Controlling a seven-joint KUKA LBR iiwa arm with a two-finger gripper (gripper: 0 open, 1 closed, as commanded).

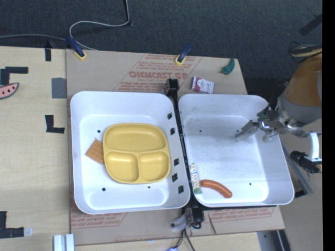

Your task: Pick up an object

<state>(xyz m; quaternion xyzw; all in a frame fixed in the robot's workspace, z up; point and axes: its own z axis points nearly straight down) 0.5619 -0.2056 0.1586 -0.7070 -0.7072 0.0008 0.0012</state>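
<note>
Two bins are sitting side by side on the tabletop (42, 140), and we are reaching into the right bin (272, 156) from the right edge of the frame. Our gripper (246, 132) is hanging over that bin's upper middle, and its fingers (242, 135) are looking slightly spread with nothing between them. The nearest candidate, a sausage (215, 188), is lying at the bin's lower left, well apart from the gripper and near the left wall. We are judging that closeness risky: one finger could be striking the wall or the floor on descent, and the rounded sausage could be rolling out of a pinch. In the left bin (84, 114), a yellow tray (137, 153) is covering part of a cracker (95, 151), too flat to pinch easily.
</note>
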